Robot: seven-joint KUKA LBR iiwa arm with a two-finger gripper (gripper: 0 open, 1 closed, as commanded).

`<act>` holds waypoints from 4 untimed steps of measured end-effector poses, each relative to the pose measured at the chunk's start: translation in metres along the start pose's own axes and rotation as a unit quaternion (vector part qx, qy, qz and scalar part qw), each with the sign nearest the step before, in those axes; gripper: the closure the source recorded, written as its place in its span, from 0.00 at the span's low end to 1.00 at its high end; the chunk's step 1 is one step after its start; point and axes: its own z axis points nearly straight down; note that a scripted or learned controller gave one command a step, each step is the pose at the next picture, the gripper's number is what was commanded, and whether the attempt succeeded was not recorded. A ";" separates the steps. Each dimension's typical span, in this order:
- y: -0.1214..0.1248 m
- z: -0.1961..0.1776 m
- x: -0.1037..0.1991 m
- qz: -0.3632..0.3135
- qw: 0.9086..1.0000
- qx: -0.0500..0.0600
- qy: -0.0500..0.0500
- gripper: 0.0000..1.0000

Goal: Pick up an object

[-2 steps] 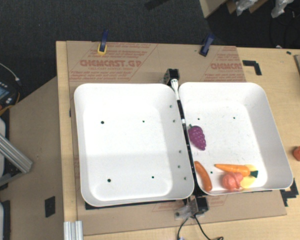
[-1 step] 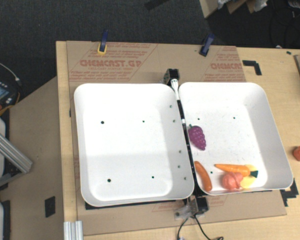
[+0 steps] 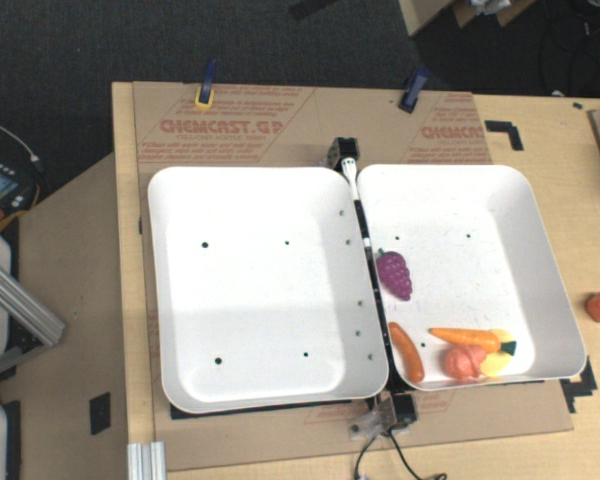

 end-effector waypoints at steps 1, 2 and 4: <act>-0.002 0.012 -0.086 0.005 1.000 0.006 0.000 1.00; -0.001 0.012 -0.162 0.004 1.000 0.002 -0.001 1.00; -0.001 0.011 -0.223 0.001 1.000 0.003 0.000 1.00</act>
